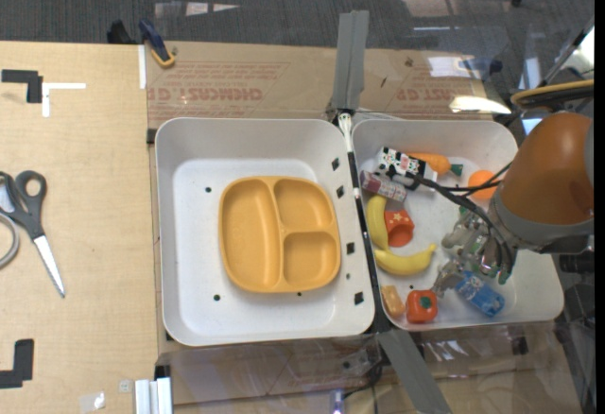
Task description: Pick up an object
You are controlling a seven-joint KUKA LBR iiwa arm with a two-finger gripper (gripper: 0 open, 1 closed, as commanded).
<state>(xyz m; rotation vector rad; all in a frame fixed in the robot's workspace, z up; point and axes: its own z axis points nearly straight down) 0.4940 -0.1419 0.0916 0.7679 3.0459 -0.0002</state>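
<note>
tabletop (76,119) carries two bins; left bin (180,242) with yellow divided plate (281,234) sits well left of jaws

right bin (544,303) holds jaws (470,263), low among clutter

banana (392,251) just left of jaws, blue item (479,297) just below, red tomato-like toy (422,306) lower left

jaws opening: can't tell, nothing seen gripped

judgement: approach done; grasp and lift left

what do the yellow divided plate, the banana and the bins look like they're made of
Divided plate: looks like moulded plastic, matte yellow-orange, with smooth rounded compartment walls and one even colour.
Banana: probably a plastic toy, judging by its uniform yellow and slight gloss, though real fruit can't be ruled out.
Bins: seemingly thin white plastic, semi-gloss, with soft rounded corners.
</note>
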